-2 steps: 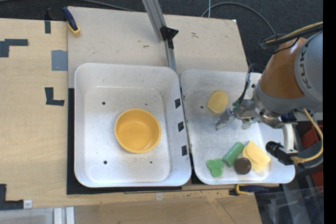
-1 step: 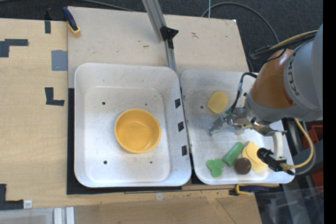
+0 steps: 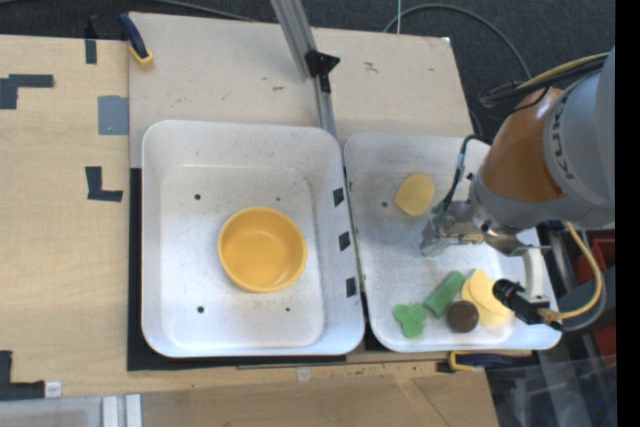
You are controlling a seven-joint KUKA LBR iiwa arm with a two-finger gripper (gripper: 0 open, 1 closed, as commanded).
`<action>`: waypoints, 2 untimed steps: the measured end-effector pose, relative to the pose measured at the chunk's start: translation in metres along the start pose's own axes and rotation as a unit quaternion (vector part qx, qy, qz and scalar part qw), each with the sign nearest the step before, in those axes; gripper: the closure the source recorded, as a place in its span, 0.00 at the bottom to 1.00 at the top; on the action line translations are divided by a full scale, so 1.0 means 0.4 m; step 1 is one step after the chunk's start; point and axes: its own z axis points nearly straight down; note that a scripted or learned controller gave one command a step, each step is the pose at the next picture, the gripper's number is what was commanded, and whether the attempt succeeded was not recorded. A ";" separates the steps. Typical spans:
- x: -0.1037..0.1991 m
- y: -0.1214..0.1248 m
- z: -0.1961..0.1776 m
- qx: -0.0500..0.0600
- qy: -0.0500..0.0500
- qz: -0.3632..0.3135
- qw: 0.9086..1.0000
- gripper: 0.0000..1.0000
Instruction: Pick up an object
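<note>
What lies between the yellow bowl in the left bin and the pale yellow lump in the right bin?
In the camera view, between the round yellow bowl and the pale yellow lump lie bare white bin floor and the two bins' adjoining rims; no object.

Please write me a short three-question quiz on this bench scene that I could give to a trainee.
1. True or false: the yellow bowl sits in the left bin.
2. Which thing lies nearest the gripper?
A. the green leafy piece
B. the pale yellow lump
C. the brown round piece
3. Fill in: the green block lies in the ____ bin.

Key
1. True.
2. B; the lump lies just above and left of the gripper in the right bin, while the others lie along that bin's near edge.
3. right
</note>
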 end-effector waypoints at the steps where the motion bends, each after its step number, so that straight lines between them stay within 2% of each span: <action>1: 0.013 0.007 -0.107 -0.002 0.000 0.000 1.000 1.00; 2: 0.005 0.031 -0.229 -0.002 -0.001 0.000 1.000 1.00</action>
